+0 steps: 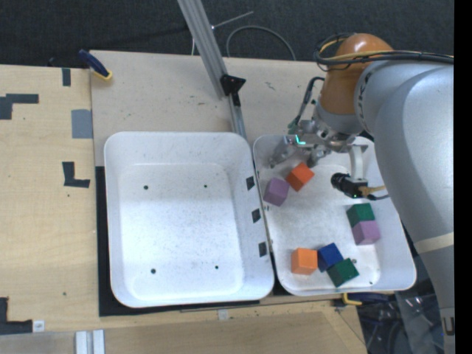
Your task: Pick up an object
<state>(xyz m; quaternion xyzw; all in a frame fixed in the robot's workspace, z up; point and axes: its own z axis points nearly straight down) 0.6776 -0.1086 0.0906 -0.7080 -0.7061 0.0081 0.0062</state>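
My gripper (296, 158) hangs over the far left part of the right bin (324, 205), just above an orange cube (300, 176). A purple cube (276, 191) lies next to that orange cube on its left. Further right rest a green cube (361, 214) and a light purple cube (366, 231). Near the bin's front edge sit another orange cube (304, 260), a blue cube (330, 255) and a dark green cube (343, 271). I see nothing between the fingers.
The left bin (181, 220) stands beside the right one, its wall close to the purple cube. A slanted metal pole (210, 46) rises behind the bins. The arm's grey body (413, 139) covers the right side of the right bin.
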